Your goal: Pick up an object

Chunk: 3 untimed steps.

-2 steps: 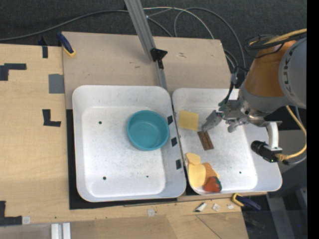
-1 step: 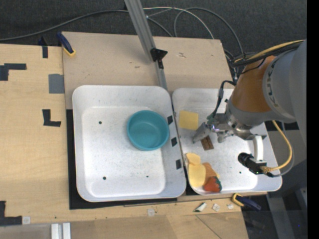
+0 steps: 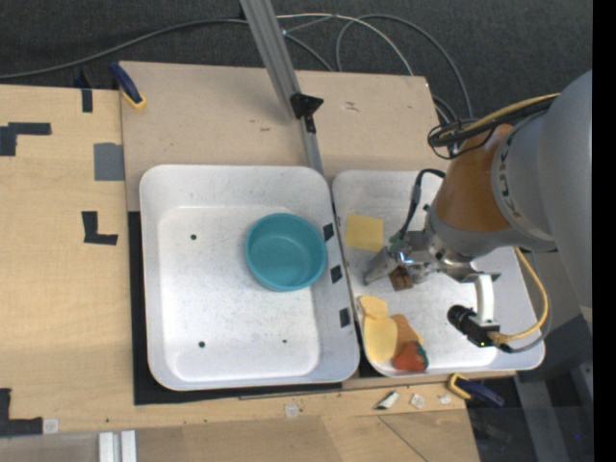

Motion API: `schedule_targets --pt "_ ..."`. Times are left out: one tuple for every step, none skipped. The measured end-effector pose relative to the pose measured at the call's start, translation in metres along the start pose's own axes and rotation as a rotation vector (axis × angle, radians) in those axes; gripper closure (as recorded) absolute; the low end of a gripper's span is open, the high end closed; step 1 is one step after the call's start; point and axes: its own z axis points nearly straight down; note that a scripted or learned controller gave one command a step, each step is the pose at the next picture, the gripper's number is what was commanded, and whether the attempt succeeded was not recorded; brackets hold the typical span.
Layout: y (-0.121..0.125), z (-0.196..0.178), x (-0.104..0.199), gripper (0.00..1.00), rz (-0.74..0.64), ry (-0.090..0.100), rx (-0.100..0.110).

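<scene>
The grey arm (image 3: 539, 171) entered from the right, its orange band (image 3: 472, 195) sitting above the wrist, and bent downward over the right bin (image 3: 510, 354) so that the gripper (image 3: 393, 266) hung low near the centre of that bin's floor. Whether the tool was released or clenched could not be determined, since the metallic wrist hardware and a small dark brown item (image 3: 401, 277) merged at the tip. A black fitting with a yellow cable (image 3: 535, 306) lay to the near right of the wrist. A flat, pale yellow square piece (image 3: 365, 231) rested just to the far left of the gripper, close to the divider between the bins. At the near left corner of the same bin lay a cluster of rounded pieces (image 3: 390, 337), cream yellow, tan and red, touching one another. The left bin (image 3: 192, 354), a smooth white tray with rounded corners and faint speckling, contained a round teal bowl (image 3: 285, 250) standing upright near its right side, well apart from the gripper
</scene>
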Motion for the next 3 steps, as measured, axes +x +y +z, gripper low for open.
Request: schedule_targets --pt "0.0 -0.011 0.001 1.0 -0.002 0.002 0.002" --pt "0.01 -0.069 0.001 1.0 0.0 0.001 -0.004" --pt "0.013 -0.132 -0.001 1.0 0.0 0.001 -0.005"
